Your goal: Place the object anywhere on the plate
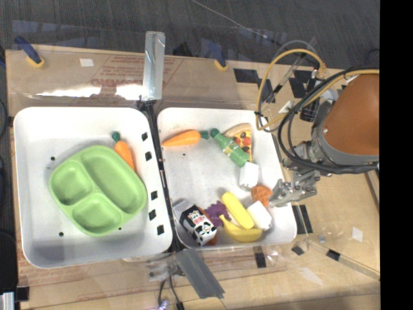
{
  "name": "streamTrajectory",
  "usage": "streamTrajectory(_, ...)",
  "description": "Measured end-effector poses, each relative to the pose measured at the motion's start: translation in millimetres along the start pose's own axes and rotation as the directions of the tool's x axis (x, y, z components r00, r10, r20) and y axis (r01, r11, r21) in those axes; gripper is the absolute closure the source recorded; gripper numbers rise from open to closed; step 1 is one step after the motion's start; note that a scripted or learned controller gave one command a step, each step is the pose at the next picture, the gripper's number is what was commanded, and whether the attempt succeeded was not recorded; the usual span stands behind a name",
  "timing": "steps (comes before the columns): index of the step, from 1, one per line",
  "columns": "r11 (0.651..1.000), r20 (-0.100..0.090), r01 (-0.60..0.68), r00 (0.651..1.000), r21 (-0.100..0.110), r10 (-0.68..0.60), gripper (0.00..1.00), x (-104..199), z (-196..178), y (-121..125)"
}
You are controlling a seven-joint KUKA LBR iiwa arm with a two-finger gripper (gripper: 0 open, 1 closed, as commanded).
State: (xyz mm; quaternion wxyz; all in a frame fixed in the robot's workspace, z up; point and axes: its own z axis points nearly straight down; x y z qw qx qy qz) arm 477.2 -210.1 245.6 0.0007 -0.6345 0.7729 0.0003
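Note:
A green divided plate [97, 188] lies in the left bin, with an orange carrot [124, 152] resting beside its upper right rim. The right bin [193, 173] holds a second carrot [181, 137], a green bottle [230, 147], a pizza slice [242, 139], a white block [249, 174], an orange piece [261, 193], two bananas [239, 218], a purple item [214, 210] and a small cow-pattern carton [199, 225]. My gripper [292, 190] hangs at the right bin's right rim, beside the orange piece. Nothing shows between its fingers.
A metal clamp post [154, 66] stands behind the wall between the bins. Another metal bracket [197, 271] sits at the front between them. Cables [284, 89] loop above the arm's wrist at the right.

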Motion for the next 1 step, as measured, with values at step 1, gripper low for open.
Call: streamTrajectory(1, 0.997, -0.001, -0.077, 0.997, -0.003, 0.077, 1.0, -0.2, 13.6, 0.5)
